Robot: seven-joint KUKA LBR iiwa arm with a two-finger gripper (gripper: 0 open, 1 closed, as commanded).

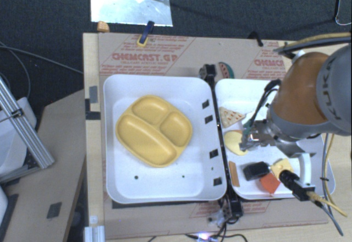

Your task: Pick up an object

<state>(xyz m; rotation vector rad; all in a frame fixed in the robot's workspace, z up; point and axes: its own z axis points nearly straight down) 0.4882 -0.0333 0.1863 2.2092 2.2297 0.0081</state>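
Here the grey arm reaches in from the right, its bulky orange-banded wrist hanging over the right bin and hiding much of that bin's floor. The gripper points down and to the left, low over the bin's left half, right at a pale yellow round piece. How far its jaws stand apart cannot be told from this angle, nor whether anything sits between them.

The things to pick lie crowded in the right bin. A wedge like a sandwich slice lies just above the yellow piece, near the dividing wall. Below the gripper sit a black block, an orange-red block just beside it, and a yellow lump next to those. A thin brown strip lies along the bin's left wall.

The left bin holds a yellow divided plate set on a slant near its middle, with bare white floor around it on every side, widest along the near edge. The two bins meet at a dark seam with clips.
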